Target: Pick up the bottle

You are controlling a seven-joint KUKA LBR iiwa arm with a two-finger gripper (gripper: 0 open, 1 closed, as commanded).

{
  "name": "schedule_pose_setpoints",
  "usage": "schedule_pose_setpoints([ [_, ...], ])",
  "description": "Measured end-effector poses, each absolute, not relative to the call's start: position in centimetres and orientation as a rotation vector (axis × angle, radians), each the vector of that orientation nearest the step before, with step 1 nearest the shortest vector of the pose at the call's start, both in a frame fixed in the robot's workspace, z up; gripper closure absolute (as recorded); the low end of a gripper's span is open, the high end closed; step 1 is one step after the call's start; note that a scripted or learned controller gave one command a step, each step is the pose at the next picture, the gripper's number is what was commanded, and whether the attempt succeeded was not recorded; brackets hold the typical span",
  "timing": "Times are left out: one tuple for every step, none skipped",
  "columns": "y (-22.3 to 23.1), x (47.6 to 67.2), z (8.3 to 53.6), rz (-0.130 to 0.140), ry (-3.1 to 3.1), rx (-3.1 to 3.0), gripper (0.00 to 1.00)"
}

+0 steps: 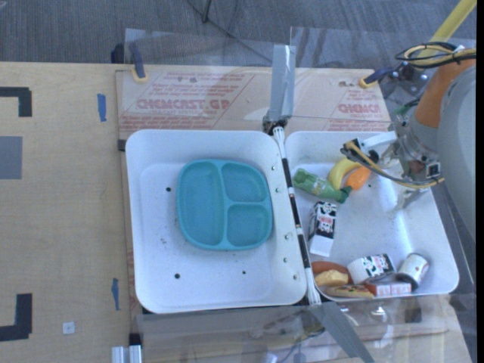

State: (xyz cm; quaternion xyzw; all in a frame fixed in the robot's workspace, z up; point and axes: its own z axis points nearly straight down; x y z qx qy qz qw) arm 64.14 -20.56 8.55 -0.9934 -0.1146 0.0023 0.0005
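Wooden bench, two white bins — green bottle lies in the right bin, probably light, slick plastic; grab mid-body. Hand state — can't tell.

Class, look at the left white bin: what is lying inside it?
Inside the left bin lies one teal divided plate with three compartments, flat on the floor. The bin floor under the plate is covered, so nothing there can be checked.
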Motion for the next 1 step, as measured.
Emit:
schedule_pose_setpoints([
  [-20.52, 64.03, 9.18, 0.021, -0.367, -3.118, 1.00],
])
